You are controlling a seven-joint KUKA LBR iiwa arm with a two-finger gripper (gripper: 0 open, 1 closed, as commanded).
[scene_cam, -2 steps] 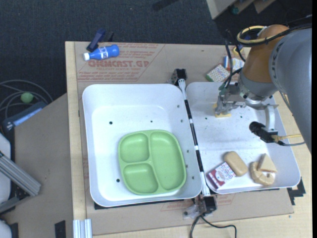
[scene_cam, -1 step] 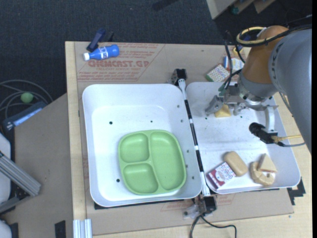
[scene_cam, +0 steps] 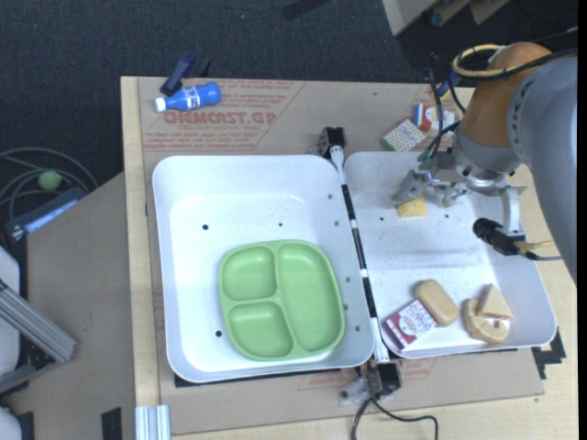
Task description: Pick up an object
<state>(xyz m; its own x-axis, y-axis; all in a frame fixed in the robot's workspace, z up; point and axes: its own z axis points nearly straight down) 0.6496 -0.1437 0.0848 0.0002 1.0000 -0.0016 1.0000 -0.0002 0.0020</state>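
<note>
Hovering in the right bin's (scene_cam: pixel 527 273) upper part, the gripper (scene_cam: pixel 424 189) sits just above a yellow block (scene_cam: pixel 413 208). I cannot tell its state or whether it grips anything.

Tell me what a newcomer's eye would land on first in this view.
The green divided plate stands out most, lying in the left bin. Next comes the grey arm with its orange band, reaching in from the right with its gripper low over a small yellow piece at the far end of the right bin. A few bread-like items cluster at that bin's near edge.
</note>
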